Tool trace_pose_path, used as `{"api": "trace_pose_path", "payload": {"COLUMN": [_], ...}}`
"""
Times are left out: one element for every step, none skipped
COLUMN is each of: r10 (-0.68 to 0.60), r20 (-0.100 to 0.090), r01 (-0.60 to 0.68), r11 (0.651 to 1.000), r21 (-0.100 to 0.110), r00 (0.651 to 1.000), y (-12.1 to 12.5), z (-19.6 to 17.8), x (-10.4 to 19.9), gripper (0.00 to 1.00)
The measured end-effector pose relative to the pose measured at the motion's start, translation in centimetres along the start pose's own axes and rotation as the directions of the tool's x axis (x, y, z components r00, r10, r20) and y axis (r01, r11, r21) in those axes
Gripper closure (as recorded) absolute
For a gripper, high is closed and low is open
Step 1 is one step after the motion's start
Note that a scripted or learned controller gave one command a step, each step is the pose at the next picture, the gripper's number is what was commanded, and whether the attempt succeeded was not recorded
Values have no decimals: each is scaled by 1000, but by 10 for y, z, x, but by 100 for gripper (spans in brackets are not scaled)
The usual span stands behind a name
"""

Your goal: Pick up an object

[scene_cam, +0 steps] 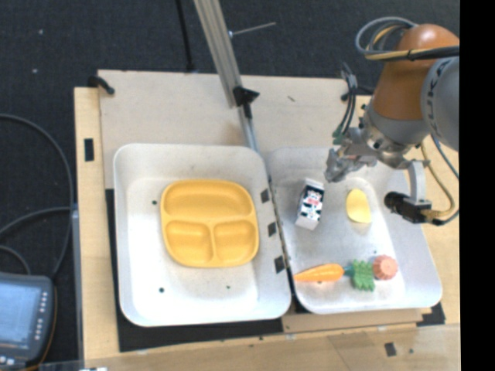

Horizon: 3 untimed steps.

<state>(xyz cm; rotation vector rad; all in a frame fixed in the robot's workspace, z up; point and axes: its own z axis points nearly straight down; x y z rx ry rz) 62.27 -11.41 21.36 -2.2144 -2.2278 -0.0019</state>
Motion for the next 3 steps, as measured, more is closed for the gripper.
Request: {"api": "trace_pose_path", "payload": {"r10": [0, -1, -2], "r20": [0, 0, -1], "r01": [0, 1, 2], "r11": [1000, 1000, 1000], "r21": [0, -3, 1], "r00": [1000, 1000, 1000], "y": [-3, -3, -8], "z": [5, -8, -4], "x": [51, 96, 153], "gripper": [100, 100, 100]}}
